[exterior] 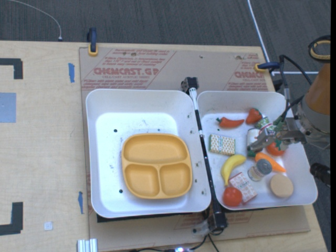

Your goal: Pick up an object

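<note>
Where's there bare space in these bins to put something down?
Left white bin: bare floor behind and left of the yellow three-compartment tray. Right white bin: crowded; one small patch between the yellow banana and its left wall.

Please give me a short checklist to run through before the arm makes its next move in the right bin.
1. Tool is over the right bin: ok.
2. Something is gripped by the tool: cannot tell, toys crowd around it.
3. Banana lies free of the tool: ok.
4. Yellow tray sits alone in the left bin, away from the arm: ok.
5. Room around the tool for a clean grasp: not ok, the orange toy and bottle sit tight against it.
</note>
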You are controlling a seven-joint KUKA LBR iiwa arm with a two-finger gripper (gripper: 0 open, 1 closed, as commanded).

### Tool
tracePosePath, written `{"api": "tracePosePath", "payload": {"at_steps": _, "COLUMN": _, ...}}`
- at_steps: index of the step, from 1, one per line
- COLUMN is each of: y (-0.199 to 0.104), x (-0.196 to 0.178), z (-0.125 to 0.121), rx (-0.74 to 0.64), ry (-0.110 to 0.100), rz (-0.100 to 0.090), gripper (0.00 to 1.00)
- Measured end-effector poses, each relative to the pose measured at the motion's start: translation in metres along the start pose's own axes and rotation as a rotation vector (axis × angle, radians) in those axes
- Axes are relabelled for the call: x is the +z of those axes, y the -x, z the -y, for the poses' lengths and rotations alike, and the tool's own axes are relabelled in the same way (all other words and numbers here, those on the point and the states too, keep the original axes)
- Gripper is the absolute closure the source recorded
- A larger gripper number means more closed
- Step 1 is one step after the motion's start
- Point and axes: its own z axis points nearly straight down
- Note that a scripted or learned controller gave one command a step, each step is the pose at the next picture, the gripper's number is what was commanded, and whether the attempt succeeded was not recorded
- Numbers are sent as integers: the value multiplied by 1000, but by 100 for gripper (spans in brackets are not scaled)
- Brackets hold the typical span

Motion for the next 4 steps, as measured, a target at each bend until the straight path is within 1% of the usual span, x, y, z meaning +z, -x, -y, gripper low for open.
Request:
{"api": "tracePosePath", "payload": {"at_steps": 1, "y": -10, "x": 85, "z": 12, "rx": 0, "ry": 4, "rz": 2, "gripper": 0}}
{"api": "tracePosePath", "payload": {"at_steps": 2, "y": -20, "x": 127, "z": 19, "rx": 1, "ry": 3, "rz": 1, "gripper": 0}}
{"api": "tracePosePath", "payload": {"at_steps": 3, "y": -20, "x": 117, "z": 18, "rx": 1, "ry": 6, "rz": 3, "gripper": 100}}
{"api": "tracePosePath", "payload": {"at_steps": 4, "y": -114, "x": 37, "z": 20, "rx": -2, "ry": 3, "rz": 0, "gripper": 100}}
